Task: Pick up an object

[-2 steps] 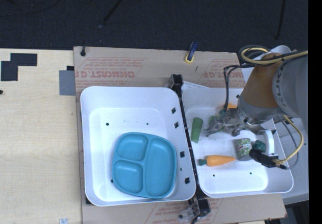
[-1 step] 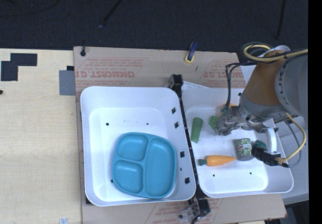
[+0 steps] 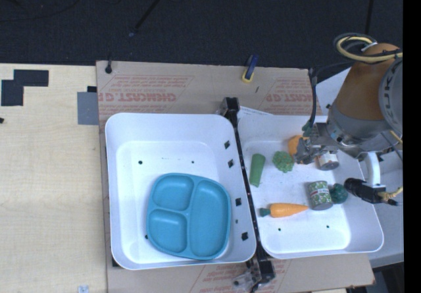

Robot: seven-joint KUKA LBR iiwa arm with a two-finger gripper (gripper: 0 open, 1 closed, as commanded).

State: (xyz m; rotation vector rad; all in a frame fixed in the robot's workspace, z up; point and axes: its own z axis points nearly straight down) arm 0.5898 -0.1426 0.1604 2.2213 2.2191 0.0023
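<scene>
Camera view is showing the grey arm (image 3: 368, 97) reaching in from the right over the right bin (image 3: 329, 239), its gripper (image 3: 309, 150) hanging low by a broccoli piece (image 3: 283, 162); whether it is spread or pinching I cannot tell. Lying in that bin are one green cucumber (image 3: 256, 170), one carrot (image 3: 286, 209), one small can (image 3: 319, 194) and one orange item (image 3: 295, 143) half hidden behind the gripper. One blue divided plate (image 3: 189, 216) is sitting in the left bin (image 3: 131, 140).
</scene>
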